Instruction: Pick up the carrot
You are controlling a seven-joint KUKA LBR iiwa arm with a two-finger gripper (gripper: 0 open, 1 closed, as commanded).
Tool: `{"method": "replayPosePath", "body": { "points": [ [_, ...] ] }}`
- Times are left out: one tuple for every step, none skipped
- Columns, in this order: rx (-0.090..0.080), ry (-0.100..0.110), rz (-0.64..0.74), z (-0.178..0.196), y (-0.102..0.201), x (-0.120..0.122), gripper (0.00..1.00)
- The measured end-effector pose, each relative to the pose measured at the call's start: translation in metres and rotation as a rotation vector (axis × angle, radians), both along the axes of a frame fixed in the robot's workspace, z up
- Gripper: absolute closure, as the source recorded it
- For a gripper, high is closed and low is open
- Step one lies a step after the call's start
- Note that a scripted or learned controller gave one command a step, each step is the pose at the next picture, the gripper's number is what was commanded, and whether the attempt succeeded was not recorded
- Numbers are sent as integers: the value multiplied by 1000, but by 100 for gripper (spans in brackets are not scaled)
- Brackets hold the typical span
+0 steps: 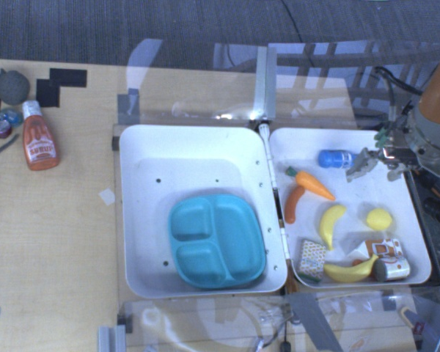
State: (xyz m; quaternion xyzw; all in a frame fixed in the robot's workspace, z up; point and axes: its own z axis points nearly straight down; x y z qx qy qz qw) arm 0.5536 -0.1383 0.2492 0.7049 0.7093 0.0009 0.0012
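Orange tapered carrot [314, 185]; glossy plastic

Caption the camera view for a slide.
Hand hovers at the right bin, apart from the carrot near its left wall; blue tray in the left bin.

Fixed above the bench [51, 255], looking down at a slant. Far enough back to take in both bins whole, left bin [143, 196] and right bin [411, 218], side by side, plus bare benchtop to the left and dark floor [169, 13] along the top. Arm [433, 123] entering from the right edge.
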Motion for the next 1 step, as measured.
{"method": "replayPosePath", "body": {
  "points": [
    [-1,-1,102,-38,-40,16,0]
  ]
}}
